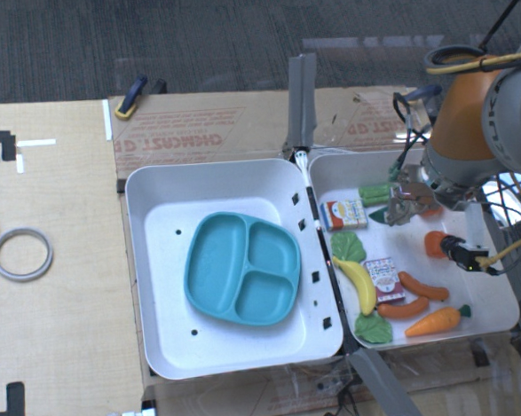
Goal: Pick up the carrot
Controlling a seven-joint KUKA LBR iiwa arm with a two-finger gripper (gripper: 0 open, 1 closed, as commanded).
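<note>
You are looking down on a pale wooden table (53, 173) with a sheet of brown cardboard (211, 130) laid under two white bins; dark carpet (186, 30) runs along the far side. Take the right bin (508, 314) as your landmark. The left bin (154, 281) sits just beside it, touching along the shared wall, and holds a blue divided plate (242, 268). Farther left of that, well apart, a roll of tape (20, 253) lies on the table.

The carrot (437, 321) lies in the right bin's near right corner, its green top pointing toward the right wall. Just beside it, toward the middle of the bin, are two sausages (413, 297), a banana (359, 283) and a small carton (383, 275). A second carton (344, 214) sits at the bin's far left.

The gripper (406, 208) hangs over the far part of the right bin, well apart from the carrot. Its jaws are blurred against dark metal, so you cannot tell whether they are parted or together. The arm (472, 117) is cut off at the right edge. A green thing (375, 193) beside the gripper is partly hidden. The red thing (436, 244) near the right wall is too small to name.
</note>
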